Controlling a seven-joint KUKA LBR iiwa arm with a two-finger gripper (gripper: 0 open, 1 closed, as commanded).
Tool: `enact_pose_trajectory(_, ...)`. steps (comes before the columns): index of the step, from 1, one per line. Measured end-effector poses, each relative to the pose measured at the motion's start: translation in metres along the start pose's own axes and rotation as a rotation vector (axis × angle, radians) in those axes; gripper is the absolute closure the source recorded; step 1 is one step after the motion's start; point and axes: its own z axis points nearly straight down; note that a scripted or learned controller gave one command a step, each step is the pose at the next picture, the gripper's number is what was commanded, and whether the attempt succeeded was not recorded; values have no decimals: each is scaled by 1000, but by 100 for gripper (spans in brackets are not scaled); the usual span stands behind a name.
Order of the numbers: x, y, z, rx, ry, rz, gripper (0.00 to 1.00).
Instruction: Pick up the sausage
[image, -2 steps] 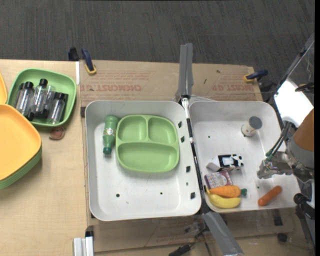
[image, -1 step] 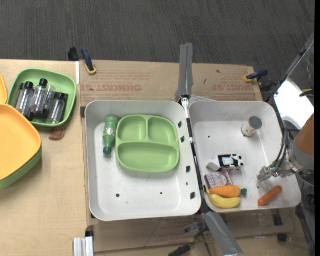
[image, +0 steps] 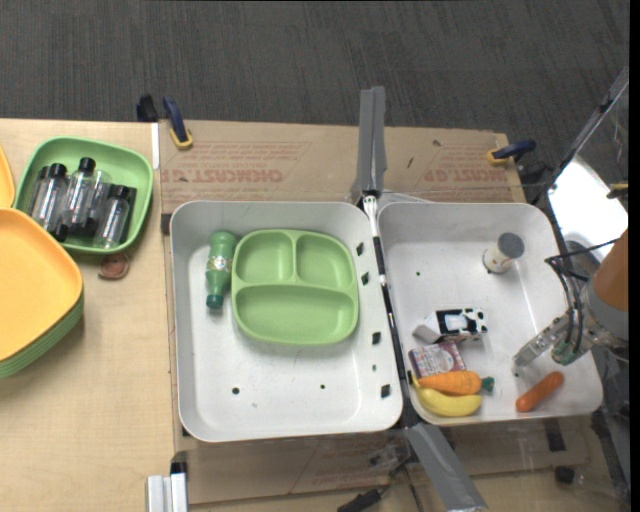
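Sausage (image: 539, 391) lies in right bin (image: 440, 225) near its front right corner, long axis slanting up to the right, gripper (image: 545, 345) just above it with nothing between its parted fingers, so reach goes straight down

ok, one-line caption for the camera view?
Gripper poised just above the sausage in the right bin, beside banana and carrot.

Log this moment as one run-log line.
phase: approach | gripper: above right white bin, beside target | small orange-red sausage: lying on bin floor, ungrasped
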Motion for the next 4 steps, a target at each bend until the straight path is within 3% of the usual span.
enact_pose_trajectory(1, 41, 27, 0, 0, 0, 160, 100)
enact_pose_trajectory(2, 5, 3, 0, 1, -2, 641, 100)
enact_pose_trajectory(3, 4, 2, 1, 1, 1, 372, 100)
enact_pose_trajectory(4, 0, 0, -8, -1, -1, -89, 100)
